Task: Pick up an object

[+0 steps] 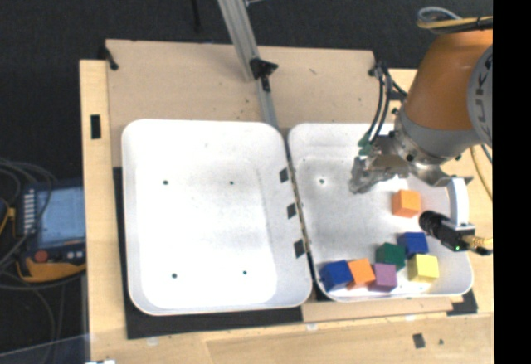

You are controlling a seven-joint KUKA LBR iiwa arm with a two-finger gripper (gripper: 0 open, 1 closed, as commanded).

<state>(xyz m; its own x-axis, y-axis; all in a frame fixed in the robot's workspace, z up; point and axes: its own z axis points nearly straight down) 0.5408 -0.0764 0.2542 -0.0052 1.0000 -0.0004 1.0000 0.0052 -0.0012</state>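
The right bin (332,155) holds several small blocks. An orange block (406,202) lies alone toward the right. Along the front wall sit a blue block (336,274), an orange block (362,272), a purple block (385,275), a green block (391,254), a dark blue block (412,242) and a yellow block (426,267). My gripper (362,177) hangs over the middle of the right bin, left of the lone orange block and apart from it. Nothing shows between its fingers.
The left bin (207,213) lies beside the right one, with clips along the shared wall. A slanted metal post (236,14) rises behind the bins. A black fitting (444,230) on the arm hangs over the right bin's right side.
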